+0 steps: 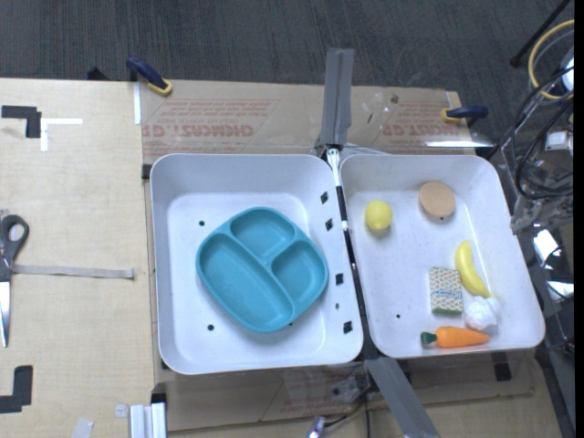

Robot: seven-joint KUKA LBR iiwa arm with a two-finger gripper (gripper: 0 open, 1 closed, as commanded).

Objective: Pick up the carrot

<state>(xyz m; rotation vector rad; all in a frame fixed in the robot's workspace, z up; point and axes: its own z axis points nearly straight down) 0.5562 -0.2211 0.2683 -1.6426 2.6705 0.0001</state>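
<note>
Right bin [507, 245], white, shallow:
- Carrot [457, 338]: orange with green stem end, lying flat along the bin's near edge toward its near right corner, stem pointing left.
- White crumpled item [482, 313]: just beside the carrot, at its upper right.
- Banana [471, 268]: yellow, near the right wall, above the white item.
- Small printed box [445, 291]: just left of the banana.
- Lemon [379, 215]: toward the far left corner.
- Tan round item [437, 200]: near the far edge, right of the lemon.

Left bin [169, 263], white, shallow:
- Blue divided plate [262, 269]: three compartments, centred.

Counter [73, 318]:
- Scissors [9, 272]: at the left edge.

End effector: state cannot be told.
</note>
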